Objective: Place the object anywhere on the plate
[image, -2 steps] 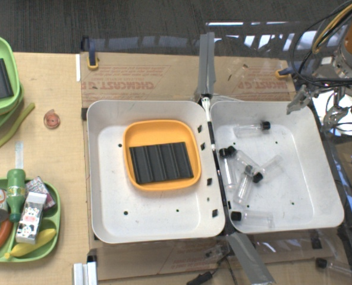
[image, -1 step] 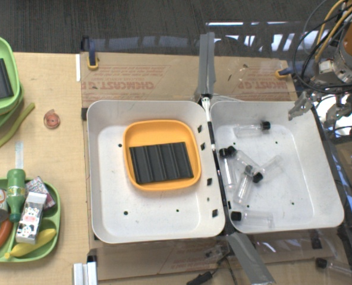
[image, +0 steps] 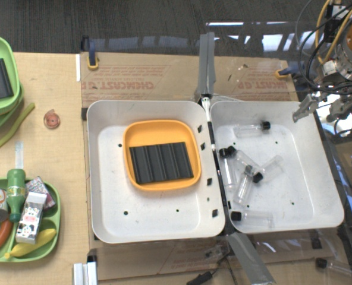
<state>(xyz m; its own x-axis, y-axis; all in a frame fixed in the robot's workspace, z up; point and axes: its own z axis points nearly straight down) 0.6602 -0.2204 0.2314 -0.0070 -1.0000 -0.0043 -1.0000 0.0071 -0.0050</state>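
The end effector (image: 323,107) hangs over the right bin's (image: 319,183) far right corner; whether it is released or clenched, I cannot tell. Clear vials (image: 247,174) lie scattered in that bin. The orange plate (image: 162,136) sits in the left bin (image: 104,177).

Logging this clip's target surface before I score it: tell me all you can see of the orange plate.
The orange plate is a squarish dish with rounded corners and a raised rim, plastic by the look of it. It lies flat in the left white bin, toward that bin's upper middle, turned slightly askew. A dark grey ribbed slab covers the lower part of its floor, leaving bare orange above. Nothing else touches it; the clear tubes lie in the right bin, and the gripper is at the far right.
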